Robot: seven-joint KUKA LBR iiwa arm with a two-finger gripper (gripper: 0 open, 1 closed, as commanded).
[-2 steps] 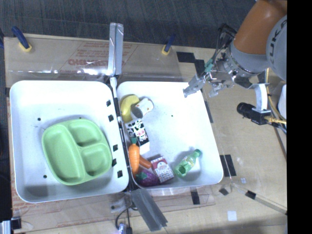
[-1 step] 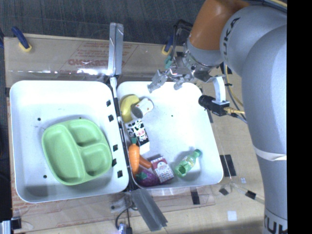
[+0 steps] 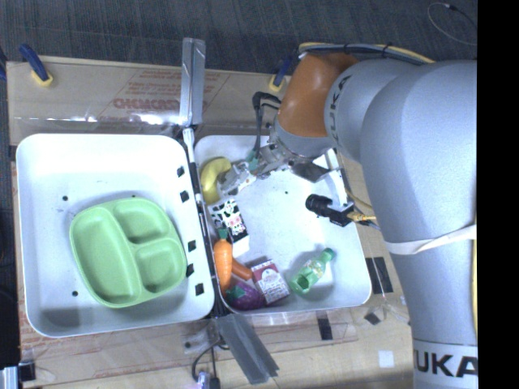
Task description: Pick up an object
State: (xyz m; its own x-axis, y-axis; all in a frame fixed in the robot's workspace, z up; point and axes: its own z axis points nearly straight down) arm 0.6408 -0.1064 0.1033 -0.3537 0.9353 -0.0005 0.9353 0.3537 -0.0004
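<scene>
Your tool (image 3: 233,178) sits low in the right bin (image 3: 345,294), at its left wall, touching or just beside the yellow banana (image 3: 211,173). You cannot tell whether it has clenched on anything. Nothing looks lifted, so judge the grasp and the lift as yet to do.

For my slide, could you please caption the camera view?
KUKA arm's gripper poised beside a banana in the right bin.
</scene>
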